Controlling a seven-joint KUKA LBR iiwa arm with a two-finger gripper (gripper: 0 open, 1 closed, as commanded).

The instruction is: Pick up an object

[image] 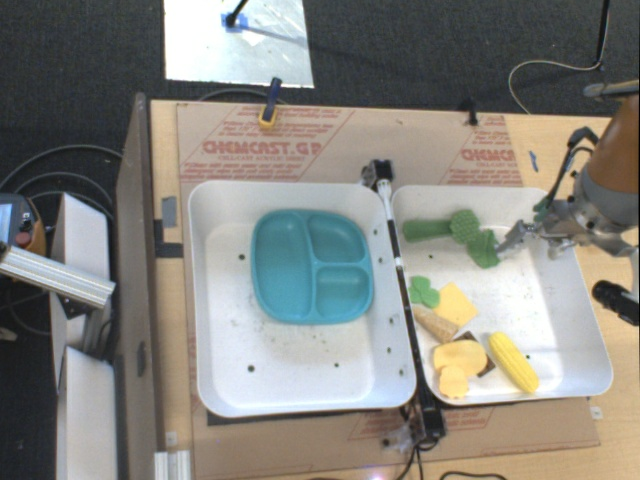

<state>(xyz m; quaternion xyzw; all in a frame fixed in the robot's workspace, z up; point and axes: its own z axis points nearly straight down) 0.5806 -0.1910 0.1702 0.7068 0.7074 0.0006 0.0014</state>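
The right bin (575, 298) holds several toy foods. A green stalk-shaped piece (430, 230) and a ridged green piece (472, 236) lie near its far edge. Lower down are a small green piece (423, 291), a yellow wedge (458, 304), a tan stick (435, 324), yellow chunks (458, 360) and a corn cob (512, 361). My gripper (537, 241) hangs over the far right part of this bin, just right of the ridged green piece. Its fingers are spread open with nothing between them.
The left bin (225, 298) holds a teal divided plate (311, 266). A black divider rail (398, 268) runs between the bins. A dark arm part (618, 301) juts in at the right edge. Cardboard (330, 138) lies under the bins.
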